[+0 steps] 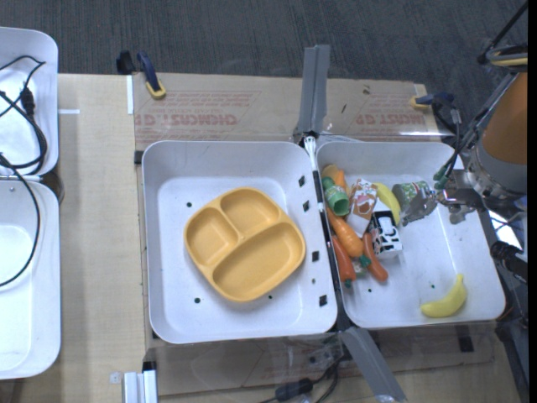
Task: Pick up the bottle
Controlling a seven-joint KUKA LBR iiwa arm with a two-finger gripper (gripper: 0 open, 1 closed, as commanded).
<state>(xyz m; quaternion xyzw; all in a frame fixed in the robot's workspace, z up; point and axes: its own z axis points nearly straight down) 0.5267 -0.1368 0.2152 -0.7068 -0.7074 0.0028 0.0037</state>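
The small green-and-white plastic bottle point(413, 195) is seen near the right white bin's point(470, 313) far edge, touched by the metal two-finger gripper point(424, 201); its finger state cannot be told.

Two white bins point(159, 225), one yellow plate point(244, 243), two bananas point(445, 299), several carrots point(346, 238).

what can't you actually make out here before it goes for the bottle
- Gripper: too small and cluttered in the camera view to tell how its fingers stand, or whether it touches the green bottle.
- Arm: cut off by the right edge.
- Pile by the right bin's left wall: carrots overlap and hide what lies beneath.
- Black-and-white box: print too small to read.
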